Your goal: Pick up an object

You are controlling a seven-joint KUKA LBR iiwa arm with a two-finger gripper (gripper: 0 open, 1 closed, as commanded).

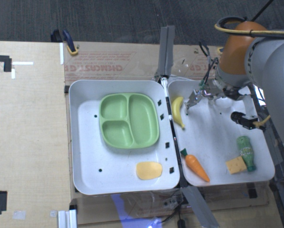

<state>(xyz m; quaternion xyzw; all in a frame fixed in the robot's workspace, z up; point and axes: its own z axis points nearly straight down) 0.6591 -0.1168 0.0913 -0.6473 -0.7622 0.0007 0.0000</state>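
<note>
Right bin [218,127]: banana [178,110] just left of fingers [191,100].

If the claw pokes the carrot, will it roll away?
Probably a little. The carrot looks round and tapered, so it would likely roll in a curve, not straight. It lies close to the bin's left wall, which should stop it soon. It looks stiff, not floppy.

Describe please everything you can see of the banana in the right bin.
The banana is yellow, whole and unpeeled, and looks like smooth plastic. It lies flat in the right bin, curved, its length running along the bin's left wall, near the far left corner. Its near tip points toward the carrot, which lies apart from it. The gripper hangs just to its right; whether they touch is unclear.
</note>
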